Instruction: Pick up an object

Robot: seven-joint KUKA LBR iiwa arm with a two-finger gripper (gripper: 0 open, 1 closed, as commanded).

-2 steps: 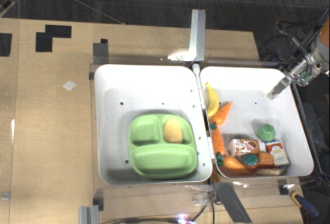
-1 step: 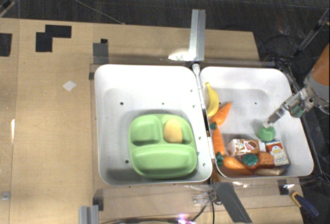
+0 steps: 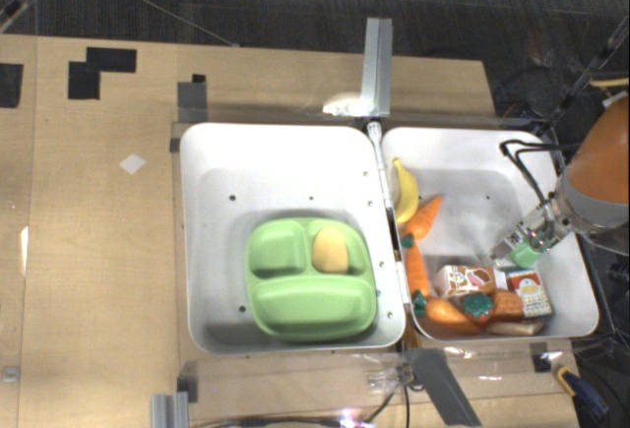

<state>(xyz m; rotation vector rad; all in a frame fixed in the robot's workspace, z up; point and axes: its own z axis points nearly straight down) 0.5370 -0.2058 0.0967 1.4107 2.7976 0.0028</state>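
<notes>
The right bin (image 3: 472,165) holds a yellow banana (image 3: 405,188) against its left wall, with an orange carrot (image 3: 423,215) just below it. A second carrot (image 3: 417,269) runs down the left wall. At the front lie a small printed box (image 3: 466,279), a red and white carton (image 3: 529,291) and another orange carrot (image 3: 455,315) with a dark green top. My gripper (image 3: 520,246) hangs low over the right half of this bin, just above and right of the cartons. A small green thing (image 3: 528,256) shows at its tip; I cannot make out what it is.
The left bin (image 3: 226,170) carries a green divided plate (image 3: 295,303) with a yellow rounded fruit (image 3: 331,249) in its upper right compartment. A metal post (image 3: 377,62) stands behind the wall between the bins. A black cable (image 3: 527,160) loops over the right bin's back right corner.
</notes>
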